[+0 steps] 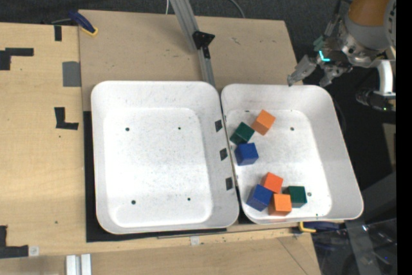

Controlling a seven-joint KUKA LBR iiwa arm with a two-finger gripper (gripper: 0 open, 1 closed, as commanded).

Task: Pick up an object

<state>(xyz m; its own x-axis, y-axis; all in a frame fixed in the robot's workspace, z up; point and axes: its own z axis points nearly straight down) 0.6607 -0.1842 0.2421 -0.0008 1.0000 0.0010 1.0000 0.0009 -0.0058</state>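
Approach step, nothing grasped yet. End effector [311,69] hovering just past the right bin's [335,138] far rim, fingers seemingly spread, though hard to tell at this slant. Nearest targets below and inward: orange cube [263,122], green cube [242,133]. Next: swing over one cube, descend, close.

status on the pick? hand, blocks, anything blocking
Hand above right bin's far corner, nothing between its fingers. Seven blocks in that bin, none lifted; nearest the orange block. Nothing in the way.
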